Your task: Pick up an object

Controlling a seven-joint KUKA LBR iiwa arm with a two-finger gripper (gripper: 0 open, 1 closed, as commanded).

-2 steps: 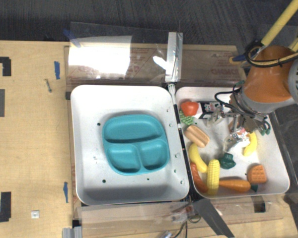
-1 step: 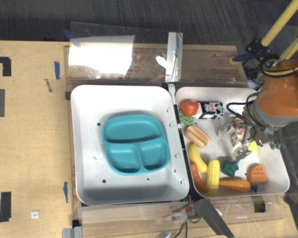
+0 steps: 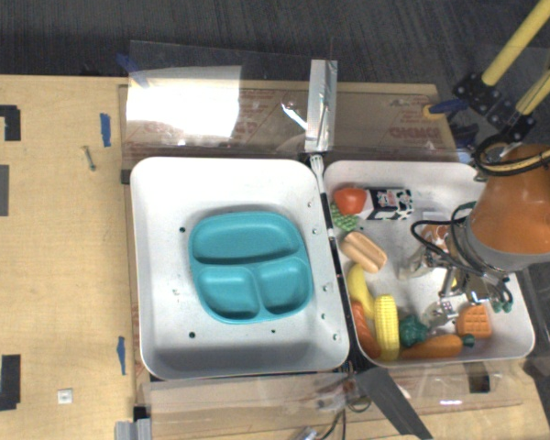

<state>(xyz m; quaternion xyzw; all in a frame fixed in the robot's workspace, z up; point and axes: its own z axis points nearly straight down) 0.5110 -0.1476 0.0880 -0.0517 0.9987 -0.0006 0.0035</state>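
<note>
- Right bin (image 3: 522,337), near edge: a carrot (image 3: 433,346) is lying along the near wall, with a corn cob (image 3: 386,323) standing beside it and a waffle-like orange piece (image 3: 474,321) just to its right.
- Behind these, a banana (image 3: 358,285), a hot dog (image 3: 364,251), a tomato (image 3: 350,199) and a black-and-white carton (image 3: 389,202) are being shown along the bin's left and far sides.
- Gripper (image 3: 454,302): it is being held low over the near right corner, just above the waffle-like piece and the carrot's tip (whether it is spread or pressed together cannot be told; cables and wrist are covering it).
- Left bin (image 3: 156,191): a teal divided tray (image 3: 250,265) is resting at its centre.
- Risk, as judged: the candidate objects are crowding together against the wall, so two may be pinched at once, or one may be nudged aside and slipped off.
</note>
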